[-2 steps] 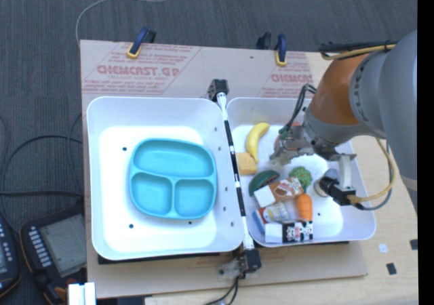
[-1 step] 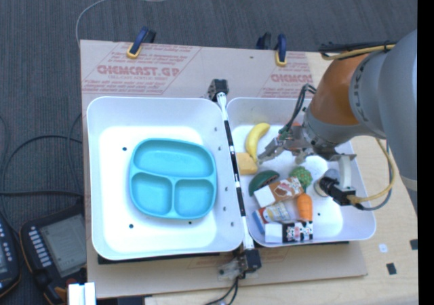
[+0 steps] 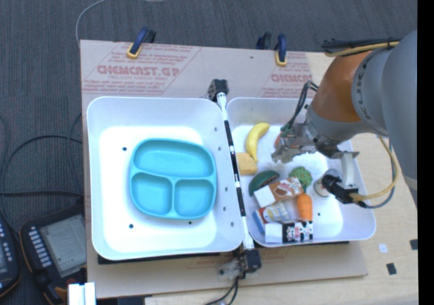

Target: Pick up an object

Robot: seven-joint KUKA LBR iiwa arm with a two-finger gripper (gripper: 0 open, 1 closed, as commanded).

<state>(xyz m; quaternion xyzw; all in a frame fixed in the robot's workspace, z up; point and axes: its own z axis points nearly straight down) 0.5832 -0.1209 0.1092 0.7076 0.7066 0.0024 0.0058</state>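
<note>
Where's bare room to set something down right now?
The left bin has bare white floor all around the blue divided plate, whose three compartments are bare too. The right bin is crowded: banana, broccoli, carrot and packets cluster below the gripper.

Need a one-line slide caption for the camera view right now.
Gripper hovers over right bin of toy food beside banana.

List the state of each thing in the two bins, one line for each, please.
Tray: upright in the left bin, its three compartments bare.
Banana: lying in the right bin, apart from the pile.
Cheese: lying against the divider.
Broccoli: lying just below the end effector.
Carrot: lying in the pile, pointing toward the near wall.
End effector: low over the right bin, nothing visibly between its fingers.
</note>
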